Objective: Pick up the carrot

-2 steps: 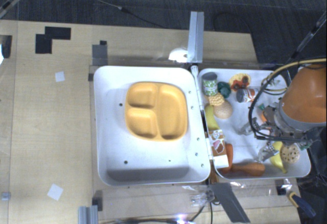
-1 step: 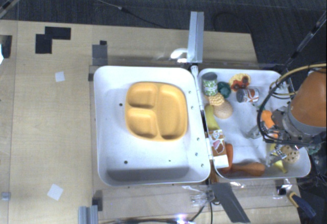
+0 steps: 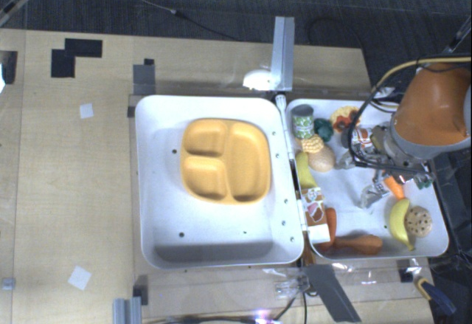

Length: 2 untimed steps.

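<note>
Since the carrot point(image 3: 395, 186) lies just beside the gripper point(image 3: 372, 193) at right, I lower squarely. Whether its fingers are spread, I cannot tell

arm point(image 3: 435, 105) hides part of the right bin point(image 3: 442, 241); pincer point(image 3: 375, 193) indistinct.

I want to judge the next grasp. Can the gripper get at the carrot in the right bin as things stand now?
Probably yes. The gripper hangs over the right bin, and the carrot lies just beside it, partly hidden under the wrist. Nothing lies on the carrot, but the banana sits close below it.
</note>
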Motion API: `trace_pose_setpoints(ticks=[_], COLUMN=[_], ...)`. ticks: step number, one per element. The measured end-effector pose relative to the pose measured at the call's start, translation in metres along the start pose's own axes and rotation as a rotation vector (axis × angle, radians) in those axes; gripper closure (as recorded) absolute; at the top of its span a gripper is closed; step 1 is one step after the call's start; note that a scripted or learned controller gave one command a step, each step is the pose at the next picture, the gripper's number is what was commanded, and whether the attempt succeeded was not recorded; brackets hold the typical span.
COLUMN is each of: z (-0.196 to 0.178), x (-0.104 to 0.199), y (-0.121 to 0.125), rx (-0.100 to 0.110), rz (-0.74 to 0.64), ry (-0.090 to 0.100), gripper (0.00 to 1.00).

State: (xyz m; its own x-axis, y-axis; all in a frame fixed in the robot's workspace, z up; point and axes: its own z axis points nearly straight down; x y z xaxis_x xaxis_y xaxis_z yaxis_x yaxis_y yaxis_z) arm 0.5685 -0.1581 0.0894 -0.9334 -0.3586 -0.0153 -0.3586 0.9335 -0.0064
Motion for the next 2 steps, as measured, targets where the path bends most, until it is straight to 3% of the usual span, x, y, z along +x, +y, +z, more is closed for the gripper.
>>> trace_pose_setpoints(ticks=[1, 2], z=[-0.001, 0.000], x=[0.058, -0.011], y=[-0.009, -0.003], rx=[0.001, 0.000], rz=[-0.031, -0.038], ry=[0.004, 0.001], gripper=[0.00, 0.00])
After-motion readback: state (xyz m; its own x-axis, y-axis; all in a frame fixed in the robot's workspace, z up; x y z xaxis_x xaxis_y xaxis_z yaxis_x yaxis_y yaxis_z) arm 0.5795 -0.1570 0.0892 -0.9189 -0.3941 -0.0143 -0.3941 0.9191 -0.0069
